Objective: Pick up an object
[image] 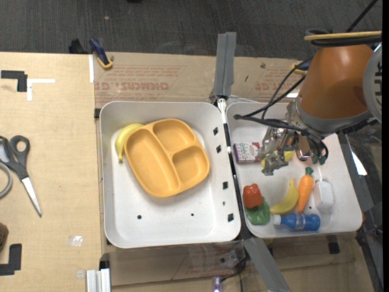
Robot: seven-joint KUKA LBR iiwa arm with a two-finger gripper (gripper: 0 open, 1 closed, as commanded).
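Note:
My gripper [275, 160] hangs over the middle of the right bin [346, 224], under the orange wrist band. Just left of it lies a small white and pink packet [245, 152]. In the front half of the bin lie a red and green pepper toy [254, 203], a yellow banana [287, 199], an orange carrot [304, 188], a white piece [324, 194] and a blue bottle [299, 222]. Nothing shows between the fingers.
The left bin [164, 224] holds a yellow divided plate [167, 157] with a yellow banana [124, 139] tucked at its left edge. Scissors [21, 166] lie on the wooden bench at far left. A grey divider bar [224, 66] runs between the bins at the back.

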